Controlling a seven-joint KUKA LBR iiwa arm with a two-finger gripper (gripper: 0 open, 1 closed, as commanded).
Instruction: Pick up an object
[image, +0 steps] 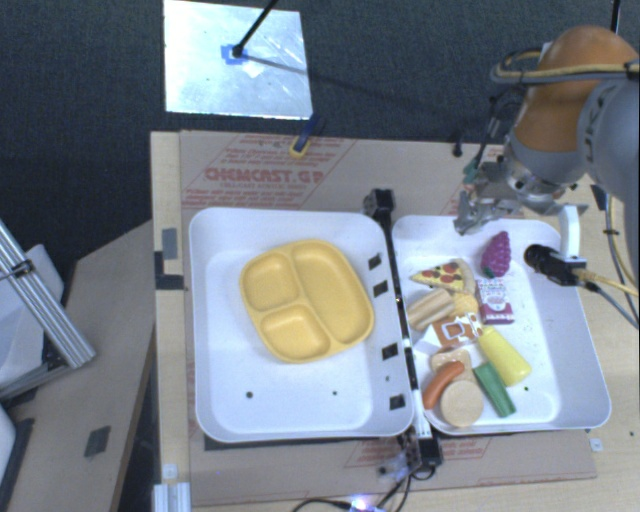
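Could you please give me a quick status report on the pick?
Gripper above right bin's far edge, carrying nothing. Purple grapes nearest. Path unobstructed.

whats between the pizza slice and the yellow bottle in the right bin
In the camera view, a small red and white packet lies between the pizza slice and the yellow bottle, on the right bin.

Bench (120, 290): light wood surface.
Sheet (270, 165): brown board with red print, flat on bench.
Left bin (215, 300): white, on sheet.
Right bin (570, 350): white, just beside left bin.
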